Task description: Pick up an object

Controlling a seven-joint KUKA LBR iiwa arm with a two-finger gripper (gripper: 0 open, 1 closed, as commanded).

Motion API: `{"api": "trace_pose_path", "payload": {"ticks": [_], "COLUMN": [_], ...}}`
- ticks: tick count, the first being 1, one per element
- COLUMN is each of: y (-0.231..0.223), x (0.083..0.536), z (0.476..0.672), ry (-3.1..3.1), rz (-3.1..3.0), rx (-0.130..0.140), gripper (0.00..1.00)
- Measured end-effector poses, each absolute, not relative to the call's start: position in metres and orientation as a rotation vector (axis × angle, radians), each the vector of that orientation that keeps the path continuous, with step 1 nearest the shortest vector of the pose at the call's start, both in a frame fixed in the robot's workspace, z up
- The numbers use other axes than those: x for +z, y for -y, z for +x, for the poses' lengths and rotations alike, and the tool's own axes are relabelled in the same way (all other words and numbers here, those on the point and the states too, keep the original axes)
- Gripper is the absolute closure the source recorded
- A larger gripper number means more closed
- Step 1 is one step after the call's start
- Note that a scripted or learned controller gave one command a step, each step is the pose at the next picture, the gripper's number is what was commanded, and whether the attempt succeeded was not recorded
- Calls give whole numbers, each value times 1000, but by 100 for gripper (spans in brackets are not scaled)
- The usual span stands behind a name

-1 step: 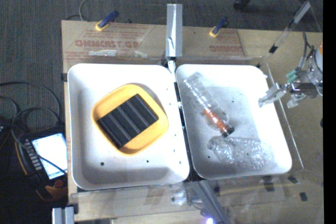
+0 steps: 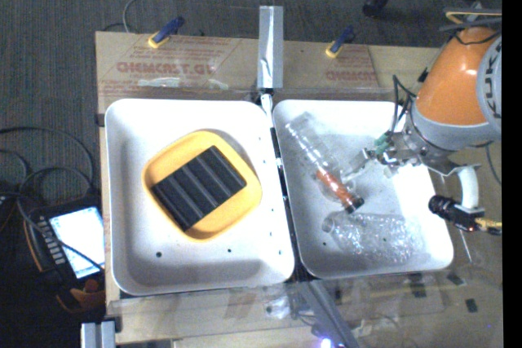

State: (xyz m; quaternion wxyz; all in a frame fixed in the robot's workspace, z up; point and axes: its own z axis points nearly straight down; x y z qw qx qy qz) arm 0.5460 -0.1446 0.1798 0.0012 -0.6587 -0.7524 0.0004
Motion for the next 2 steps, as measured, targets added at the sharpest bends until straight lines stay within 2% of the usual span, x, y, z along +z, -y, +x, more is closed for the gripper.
{"api": "trace_pose_path", "payload": {"ticks": [1,2], "y": [134,142], "x": [107,104], "z": [566,587], "ry": [2420,2435], "rz": [-2028,-1970], "rx": [-11,17], "gripper": [0,0]}}
